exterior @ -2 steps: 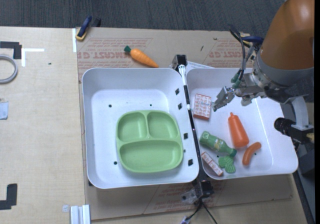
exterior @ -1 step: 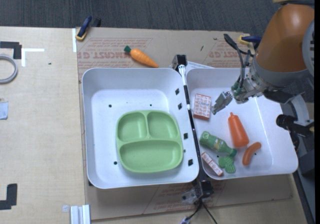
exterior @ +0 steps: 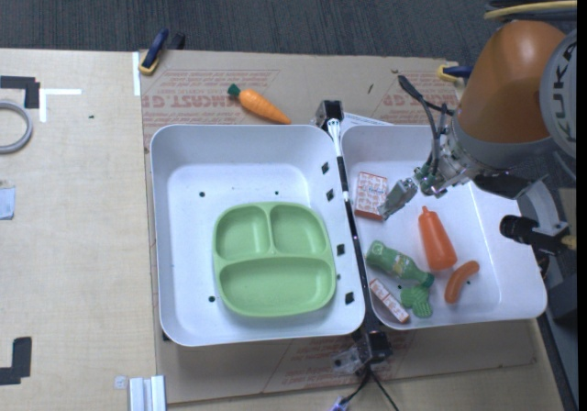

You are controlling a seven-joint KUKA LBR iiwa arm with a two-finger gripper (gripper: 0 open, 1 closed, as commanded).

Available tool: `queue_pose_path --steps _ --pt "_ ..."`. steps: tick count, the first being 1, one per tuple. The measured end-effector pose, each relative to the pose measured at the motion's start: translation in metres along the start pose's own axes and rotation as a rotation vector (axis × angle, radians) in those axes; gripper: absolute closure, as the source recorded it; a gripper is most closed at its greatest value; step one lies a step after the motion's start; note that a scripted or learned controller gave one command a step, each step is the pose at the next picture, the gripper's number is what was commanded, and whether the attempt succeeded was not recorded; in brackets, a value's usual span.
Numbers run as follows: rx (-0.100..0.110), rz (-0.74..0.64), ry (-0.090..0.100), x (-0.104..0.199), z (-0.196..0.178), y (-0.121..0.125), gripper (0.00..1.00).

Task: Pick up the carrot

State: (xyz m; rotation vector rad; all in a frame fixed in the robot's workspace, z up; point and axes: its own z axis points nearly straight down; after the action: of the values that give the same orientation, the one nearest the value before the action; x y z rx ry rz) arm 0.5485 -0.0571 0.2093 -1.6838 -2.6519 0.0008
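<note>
The carrot [exterior: 260, 104], orange with a green top, lies on the brown cardboard just behind the left bin's back rim, outside both bins. My gripper [exterior: 402, 197] hangs low over the right bin [exterior: 514, 304], next to a small red-and-white box [exterior: 371, 194]. It is far to the right of the carrot and nearer the front. Nothing shows in its grasp.
The left bin [exterior: 179, 216] holds a green divided plate [exterior: 274, 259]. In the right bin lie an orange bottle [exterior: 437, 238], a sausage [exterior: 461, 280], a green bottle [exterior: 396, 261] and a small packet [exterior: 389, 300]. A blue-and-yellow clamp [exterior: 153, 51] sits at the cardboard's back left corner.
</note>
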Motion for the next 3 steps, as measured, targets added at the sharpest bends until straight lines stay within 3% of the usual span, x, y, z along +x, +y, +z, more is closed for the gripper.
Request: queue_pose_path --steps 1,2,3 --pt "-0.002 0.002 -0.002 -0.001 -0.01 0.001 1.0" --pt "-0.002 0.002 -0.002 -0.001 -0.01 0.001 0.0" --pt "-0.002 -0.205 -0.002 -0.011 -0.003 0.011 0.0"
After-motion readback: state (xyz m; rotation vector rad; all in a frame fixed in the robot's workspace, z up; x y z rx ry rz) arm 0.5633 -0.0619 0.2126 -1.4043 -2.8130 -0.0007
